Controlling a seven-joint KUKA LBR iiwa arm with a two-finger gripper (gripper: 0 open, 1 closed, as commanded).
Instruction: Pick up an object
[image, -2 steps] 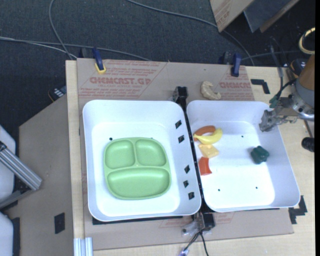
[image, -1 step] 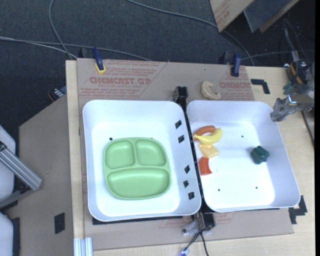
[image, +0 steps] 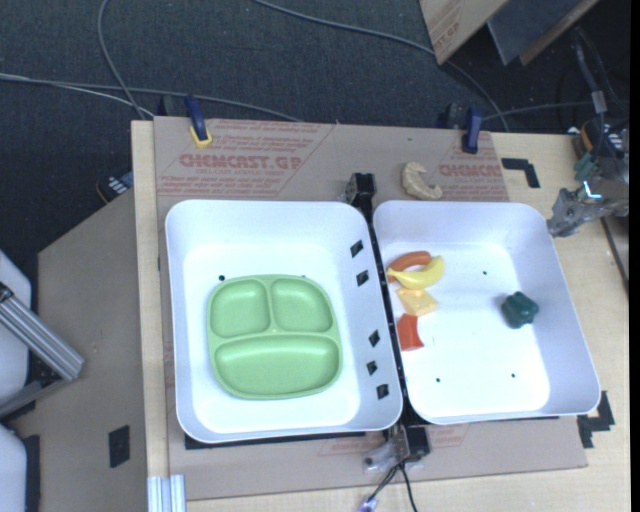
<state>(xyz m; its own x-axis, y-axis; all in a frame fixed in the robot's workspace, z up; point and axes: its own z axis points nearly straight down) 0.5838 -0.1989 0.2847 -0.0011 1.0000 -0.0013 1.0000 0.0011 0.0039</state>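
Plywood desk (image: 250, 150), pale and printed, carrying two white bins. Left bin (image: 185, 300): glossy shallow plastic, holding a green tray (image: 275, 335), matte, three-sectioned, round-cornered, lying flat. Too broad and low for a pinch. Right bin (image: 560, 330): same plastic, holding the small pieces. Hand (image: 575, 208) apparently at that bin's far right corner, just outside the rim, metallic; spread or pressed together, impossible to tell.

Best target, probably: dark green lump (image: 518, 309), chunky and rounded, alone on bare floor right of centre, well apart from the rest and nearest the hand. Come straight down over it, straddle its narrower way, close low near the floor.

Harder: yellow banana (image: 417, 270), curved and smooth, touching an orange piece (image: 405, 260) and a yellow wedge (image: 420, 300); red block (image: 410, 332) just below, close to the left wall. Crowded, little room to straddle.

Beige curved piece (image: 421, 181) on the desk beyond the bin, likely out of play.
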